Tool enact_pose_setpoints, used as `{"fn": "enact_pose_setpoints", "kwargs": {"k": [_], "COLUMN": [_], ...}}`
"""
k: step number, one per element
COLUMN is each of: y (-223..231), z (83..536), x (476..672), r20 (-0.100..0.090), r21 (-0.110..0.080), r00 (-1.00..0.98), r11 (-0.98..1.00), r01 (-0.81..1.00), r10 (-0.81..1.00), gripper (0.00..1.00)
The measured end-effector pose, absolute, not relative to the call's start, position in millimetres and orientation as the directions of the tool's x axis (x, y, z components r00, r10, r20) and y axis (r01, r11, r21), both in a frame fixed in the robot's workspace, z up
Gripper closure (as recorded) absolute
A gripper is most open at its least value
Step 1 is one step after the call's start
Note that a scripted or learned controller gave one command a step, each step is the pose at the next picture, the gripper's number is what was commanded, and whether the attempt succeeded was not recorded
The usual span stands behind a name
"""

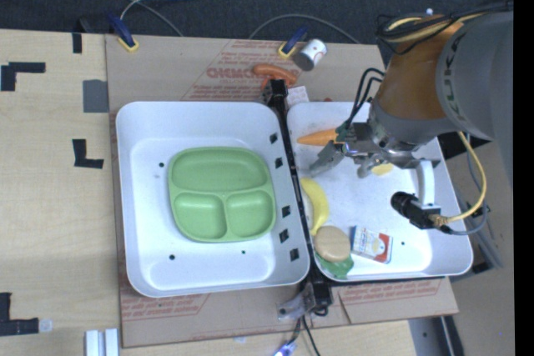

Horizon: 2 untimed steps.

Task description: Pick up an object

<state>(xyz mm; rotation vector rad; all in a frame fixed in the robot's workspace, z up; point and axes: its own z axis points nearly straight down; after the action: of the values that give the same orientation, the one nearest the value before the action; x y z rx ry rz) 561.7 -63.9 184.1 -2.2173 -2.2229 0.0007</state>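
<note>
- While the arm (442,71) hangs low over the right bin (455,258), the step in hand looks like the approach to a grasp, with nothing lifted yet
- Table (50,179) lies well to the far side of the end effector, past both bins, and plays no part in the move
- Left bin (138,125) sits beyond the shared divider from the end effector and holds a green sectioned plate (223,193), well apart from the working area
- End effector (350,158) is down near the floor of the right bin with its two fingers (325,162) spread apart and nothing between them, so it stands open and unloaded
- Yellow banana (315,204) lies just below and slightly toward the divider from the end effector, near one finger but not touching it as far as I can judge
- Orange carrot (317,137) lies just above the end effector, against the divider side; it is the nearest candidate alongside the banana
- Small card packet (370,243) and a round tan piece (331,243) on something green (340,267) rest farther below, toward the bin's near edge
- Next move calls for centring the spread fingers over one item, likely banana or carrot, lowering, then closing before any lift
</note>
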Motion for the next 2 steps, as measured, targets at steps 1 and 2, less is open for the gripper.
{"fn": "enact_pose_setpoints", "kwargs": {"k": [1, 2], "y": [-56.7, -56.8], "z": [183.7, 184.0], "x": [573.4, 551.9], "r20": [0.001, 0.000], "r21": [-0.002, -0.002], "r00": [-0.002, 0.000], "r11": [0.002, 0.000], "r01": [1.000, 1.000], "r10": [1.000, 1.000], "gripper": [0.00, 0.00]}}
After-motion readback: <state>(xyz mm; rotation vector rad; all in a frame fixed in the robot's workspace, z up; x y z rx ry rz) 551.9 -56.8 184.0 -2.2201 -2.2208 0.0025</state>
